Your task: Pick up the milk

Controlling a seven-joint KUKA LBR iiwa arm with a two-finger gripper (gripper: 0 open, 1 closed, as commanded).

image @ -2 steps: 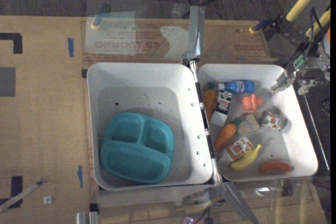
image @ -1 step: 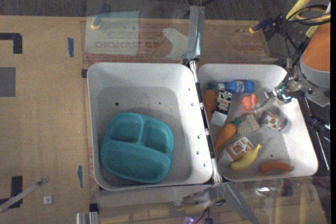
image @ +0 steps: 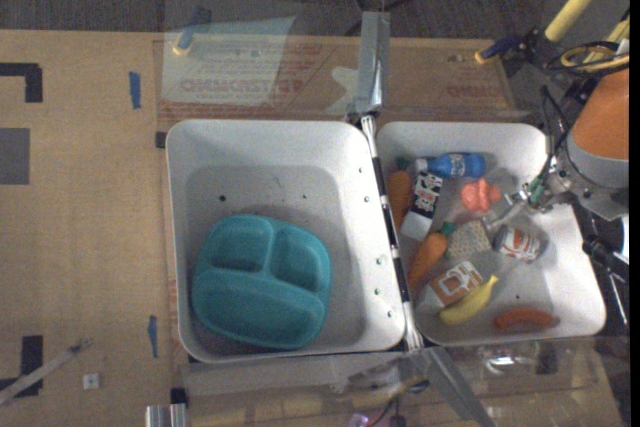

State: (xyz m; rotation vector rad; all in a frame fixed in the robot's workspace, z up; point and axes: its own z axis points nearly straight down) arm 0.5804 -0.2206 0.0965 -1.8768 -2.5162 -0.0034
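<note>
- Nearest the lens, a red sausage [image: 525,319] and a yellow banana [image: 470,300] lie along the front wall of the right bin [image: 590,305] on the cardboard-covered counter [image: 80,245].
- The arm's fingers [image: 528,198] hang low over the right half of that bin, pointing towards its middle. Whether they are spread or pressed together cannot be told at this angle, nor whether they touch anything.
- Just in front of them lies a small can [image: 518,243] on its side; just to their left sits a pink toy [image: 480,195].
- The grey arm [image: 590,170] with its orange band [image: 612,123] enters over the bin's right rim.
- The milk [image: 428,195], a little carton with black and white patches, lies well to the left of the fingers, near the bin's left wall, with the pink toy between the two.
- A blue bottle [image: 452,164] lies just behind the milk, and an orange carrot [image: 400,195] beside it against the left wall.
- A second carrot [image: 428,257], a speckled block [image: 470,237] and an orange-labelled carton [image: 455,283] fill the bin's middle.
- The left bin [image: 200,155] holds a teal divided tray [image: 262,283] in its front half.
</note>
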